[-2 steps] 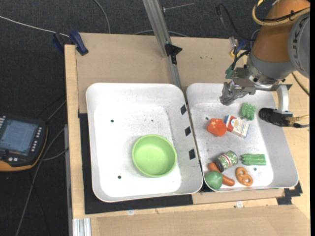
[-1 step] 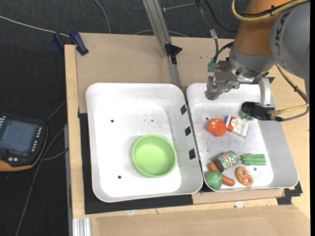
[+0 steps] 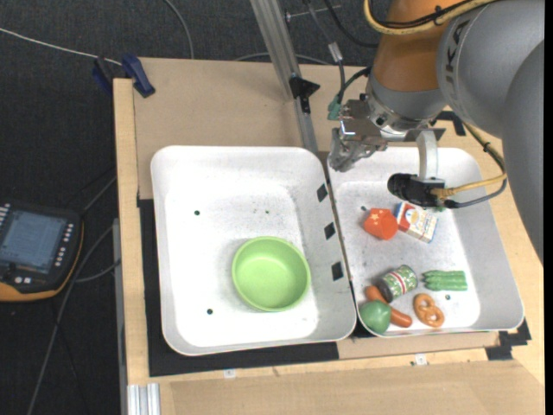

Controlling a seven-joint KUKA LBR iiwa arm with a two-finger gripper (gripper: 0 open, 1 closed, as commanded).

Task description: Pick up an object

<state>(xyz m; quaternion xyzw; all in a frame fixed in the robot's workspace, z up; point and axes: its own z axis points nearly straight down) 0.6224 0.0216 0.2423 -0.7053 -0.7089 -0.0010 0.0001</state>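
Progress on the pick stands at nil as far as I can judge: every candidate object lies loose in the right bin (image 3: 488, 232), and nothing sits between the gripper's fingers. I count an orange-red piece (image 3: 379, 223), a small carton (image 3: 417, 221), a tin can (image 3: 397, 281), a green ridged piece (image 3: 445, 279), a pretzel (image 3: 429, 309), a green round item (image 3: 375, 316) and a carrot-like piece (image 3: 400, 319) just beside it. The left bin (image 3: 173, 188) holds a green bowl (image 3: 270, 272).

The arm (image 3: 484, 50) reaches in from the right, its orange band (image 3: 415, 33) above the wrist. The gripper (image 3: 344, 158) hangs over the right bin's upper-left corner, close to the divide between the bins and well apart from the cluster of objects. Whether its claw is apart or together, I cannot tell at this resolution.

Remaining, by my estimate: choosing a target, travelling over it, descending, closing and lifting.
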